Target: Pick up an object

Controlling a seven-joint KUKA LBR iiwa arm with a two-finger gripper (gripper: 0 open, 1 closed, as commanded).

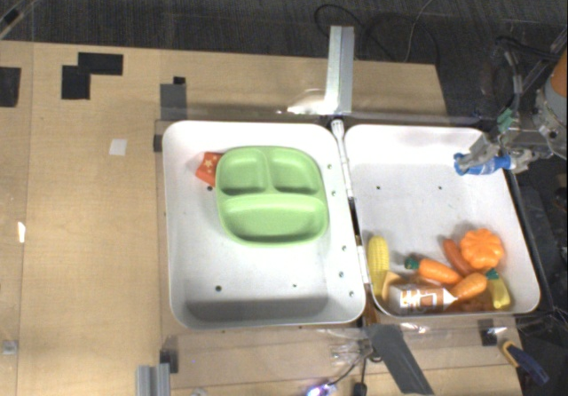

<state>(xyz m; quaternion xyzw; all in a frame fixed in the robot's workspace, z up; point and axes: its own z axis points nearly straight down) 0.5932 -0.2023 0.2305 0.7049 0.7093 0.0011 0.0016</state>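
Overhead, two white bins sit side by side on the wooden bench. In the left bin (191, 288) a green divided plate (271, 193) lies toward the upper middle, with a small red-orange item (207, 169) touching its upper left edge, partly tucked beside it.

The right bin (417, 190) holds its things crowded into the lower right corner. A corn cob (379, 261) lies upright along the left wall. Just beside it a brown bottle (424, 298) with a white label lies on its side against the lower wall. An orange carrot (437, 272) rests above the bottle, and a second carrot (471, 285) lies to its right, tilted. A small orange pumpkin (482, 248) sits above these, touching a reddish sausage-like piece (454, 255) at its left. A yellow piece (500, 294) lies near the corner.

The gripper (484, 161), with blue tips, is at the upper right edge of the right bin, well apart from the pile. Whether its jaws are open or closed cannot be told from this angle; nothing is visibly held between them.
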